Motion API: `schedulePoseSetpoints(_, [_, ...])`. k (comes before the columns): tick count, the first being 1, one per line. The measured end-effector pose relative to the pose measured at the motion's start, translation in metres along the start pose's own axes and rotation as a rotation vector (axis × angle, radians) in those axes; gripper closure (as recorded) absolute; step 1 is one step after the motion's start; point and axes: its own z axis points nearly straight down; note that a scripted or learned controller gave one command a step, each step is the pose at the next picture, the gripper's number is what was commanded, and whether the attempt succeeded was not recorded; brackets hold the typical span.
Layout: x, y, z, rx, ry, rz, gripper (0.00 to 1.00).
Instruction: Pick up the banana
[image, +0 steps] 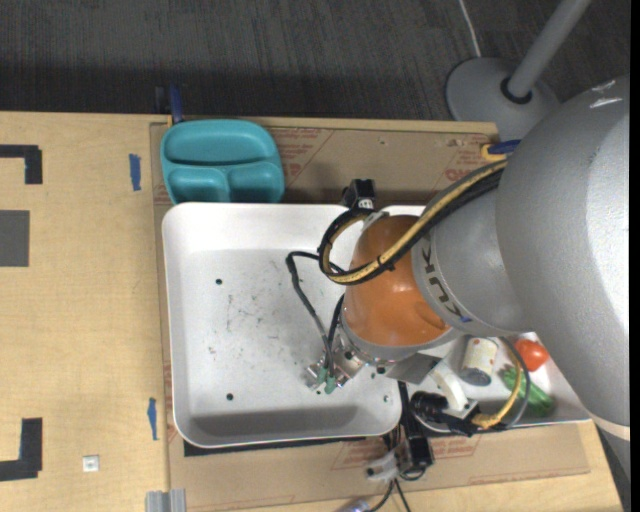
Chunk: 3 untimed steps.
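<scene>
Where the banana is lying I cannot tell: nothing yellow and curved is lying on the open floor of the left bin, and the arm is covering most of the right bin, so the fruit may be sitting hidden beneath it. That is a guess, not a sighting.

The hand is hanging low at the near right corner of the left bin, close over its floor, just beside the wall between the two bins. Whether it is wide or narrow I cannot tell, since the orange band and the wrist are blocking the view from above. Nothing recognisable as a banana is showing at the hand.

Black and yellow cables are looping from the wrist over the left bin. In the uncovered near strip of the right bin, a white cup, a red piece and a green piece are lying close together. A teal tray is sitting on the tabletop just beyond the far edge of the left bin.

Judging from this, the pick is not yet looking done: no grasp is showing and no fruit is lifting clear. Finding the banana, closing on it and raising it all appear to be remaining.
</scene>
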Motion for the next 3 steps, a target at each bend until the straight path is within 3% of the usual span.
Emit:
schedulePoseSetpoints(1, [0.024,0.055,0.000,-0.004,-0.006,-0.312,1.00])
schedulePoseSetpoints(3, [0.025,0.057,-0.020,-0.011,-0.009,-0.311,1.00])
